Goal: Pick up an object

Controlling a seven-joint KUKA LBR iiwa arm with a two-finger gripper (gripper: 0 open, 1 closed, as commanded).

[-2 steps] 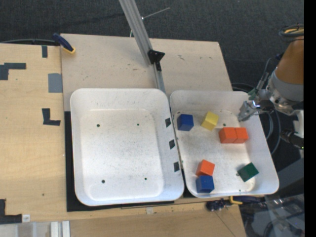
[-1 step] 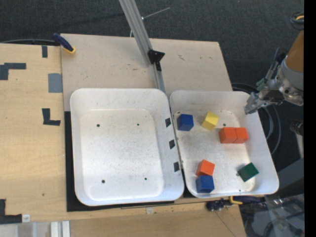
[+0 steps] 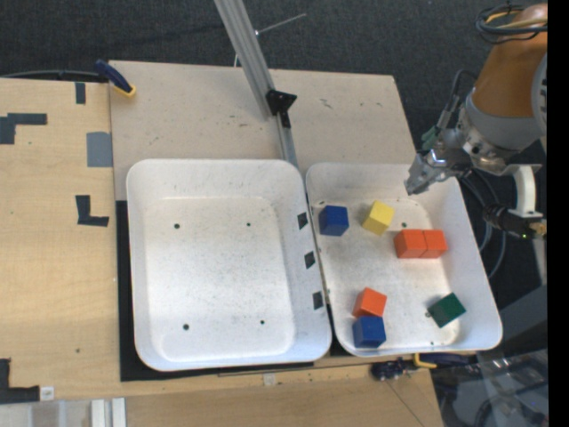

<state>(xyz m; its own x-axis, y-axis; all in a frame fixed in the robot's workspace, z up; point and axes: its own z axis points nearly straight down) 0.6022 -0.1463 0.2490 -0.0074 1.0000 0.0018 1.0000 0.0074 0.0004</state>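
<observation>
The right bin (image 3: 471, 238) holds several blocks: a blue cube (image 3: 333, 220), a yellow cube (image 3: 378, 216), a long orange block (image 3: 420, 243), a small orange cube (image 3: 371, 302), a second blue cube (image 3: 369, 331) just below it, and a dark green cube (image 3: 446, 309). My gripper (image 3: 420, 181) hangs over the bin's upper right part, above and to the right of the yellow cube and above the orange block. Nothing shows between its fingers.
The left bin (image 3: 142, 238) lies beside the right one on a black mat. A slanted metal rail (image 3: 253, 56) crosses the bench behind the bins. A blue and yellow clamp (image 3: 116, 78) lies at the far left of the bench.
</observation>
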